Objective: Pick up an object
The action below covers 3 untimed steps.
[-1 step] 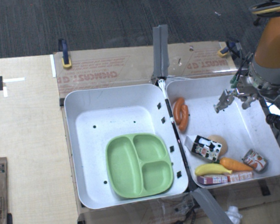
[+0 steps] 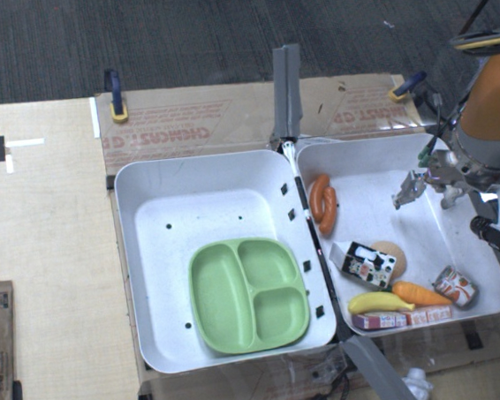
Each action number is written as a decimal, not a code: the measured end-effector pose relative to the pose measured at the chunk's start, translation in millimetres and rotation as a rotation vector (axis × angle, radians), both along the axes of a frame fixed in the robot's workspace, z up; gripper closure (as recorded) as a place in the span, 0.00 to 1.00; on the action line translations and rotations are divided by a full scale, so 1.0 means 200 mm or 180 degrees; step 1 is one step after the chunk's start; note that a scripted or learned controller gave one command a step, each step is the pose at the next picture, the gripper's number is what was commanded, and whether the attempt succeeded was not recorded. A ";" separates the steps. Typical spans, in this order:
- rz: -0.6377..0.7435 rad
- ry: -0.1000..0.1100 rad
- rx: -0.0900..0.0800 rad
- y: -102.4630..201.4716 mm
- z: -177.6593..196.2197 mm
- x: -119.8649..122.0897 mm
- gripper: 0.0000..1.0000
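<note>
The jaws (image 2: 428,187) hang over the upper right part of the right bin (image 2: 365,158), and they stand spread apart, one finger (image 2: 407,193) reaching left toward the bin's middle, the other nearer the wrist; nothing sits between them and they touch no object. The arm (image 2: 489,112), grey with its orange band, comes in over the bin's right rim.

Below and left of the jaws lies a stretch of bare white floor, the widest open room in this bin. The objects crowd the left wall and the near edge. A sausage (image 2: 323,203) lies along the left wall, well apart from the jaws and level with them. A black box (image 2: 369,263) rests against a tan disc (image 2: 392,258) near the bin's middle, below and left of the jaws. A banana (image 2: 378,303), a carrot (image 2: 420,293) and a long pink packet (image 2: 400,318) bunch together by the near rim, the packet right against it. A small can (image 2: 456,288) lies on its side in the near right corner, almost straight below the jaws.

The left bin (image 2: 145,214) holds a green tray (image 2: 249,294) with three compartments, close to its near right corner. Both bins sit on the worktop (image 2: 43,261)
</note>
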<state>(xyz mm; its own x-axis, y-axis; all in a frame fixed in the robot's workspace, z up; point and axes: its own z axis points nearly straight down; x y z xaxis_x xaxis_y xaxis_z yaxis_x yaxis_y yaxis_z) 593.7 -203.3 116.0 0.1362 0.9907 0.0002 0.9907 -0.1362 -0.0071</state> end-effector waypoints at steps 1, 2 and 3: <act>0.0217 -0.0001 0.0004 -0.02 0.17 -0.43 0.00; 0.0566 0.0002 0.0004 0.53 0.10 -0.58 0.00; 0.0843 -0.0062 0.0033 0.29 -0.06 -0.54 0.00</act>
<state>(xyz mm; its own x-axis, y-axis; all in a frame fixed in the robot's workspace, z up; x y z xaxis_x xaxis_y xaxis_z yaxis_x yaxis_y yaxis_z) 484.9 -145.7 104.8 -0.1280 0.9917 0.0106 0.9917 0.1279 0.0122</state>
